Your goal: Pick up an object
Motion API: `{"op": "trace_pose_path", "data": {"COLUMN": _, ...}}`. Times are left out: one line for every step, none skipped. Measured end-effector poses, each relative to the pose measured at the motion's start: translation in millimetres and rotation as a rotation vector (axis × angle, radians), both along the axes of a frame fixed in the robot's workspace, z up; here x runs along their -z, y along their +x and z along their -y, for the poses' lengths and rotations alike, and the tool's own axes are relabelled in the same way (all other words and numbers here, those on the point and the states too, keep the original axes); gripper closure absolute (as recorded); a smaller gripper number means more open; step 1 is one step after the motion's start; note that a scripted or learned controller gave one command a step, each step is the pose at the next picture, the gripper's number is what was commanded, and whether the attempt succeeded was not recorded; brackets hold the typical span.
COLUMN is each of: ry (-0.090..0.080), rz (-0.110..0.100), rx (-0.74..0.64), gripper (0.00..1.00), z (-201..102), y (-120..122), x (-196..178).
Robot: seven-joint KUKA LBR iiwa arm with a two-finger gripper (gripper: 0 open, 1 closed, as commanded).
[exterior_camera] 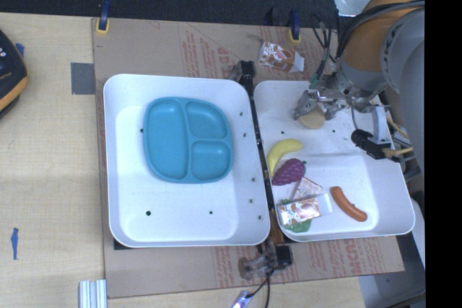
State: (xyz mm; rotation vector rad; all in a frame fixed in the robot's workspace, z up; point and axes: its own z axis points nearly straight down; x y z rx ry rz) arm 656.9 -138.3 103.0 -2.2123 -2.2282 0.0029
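Note:
My gripper [312,107] hangs low over the far part of the right bin [386,187], just above a small tan round piece [313,121] that it partly covers. Whether it touches that piece I cannot tell. Nearer the middle of this bin lie a yellow banana [283,151] and a purple bunch of grapes [289,171], touching each other. An orange-red sausage [349,203] rests toward the bin's front right. Two small snack packets [302,208] lie at the front left, one partly on the other.
The left bin [126,213] holds a blue divided plate [188,139]. Another snack packet [279,56] lies on the cardboard behind the right bin. The arm's grey and orange body [386,32] stands over the bench's far right corner.

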Motion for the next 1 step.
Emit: {"op": "trace_pose_path", "data": {"ry": 0.002, "rz": 0.002, "rx": 0.002, "gripper": 1.00, "z": -62.8, "y": 0.2, "x": -90.2}}
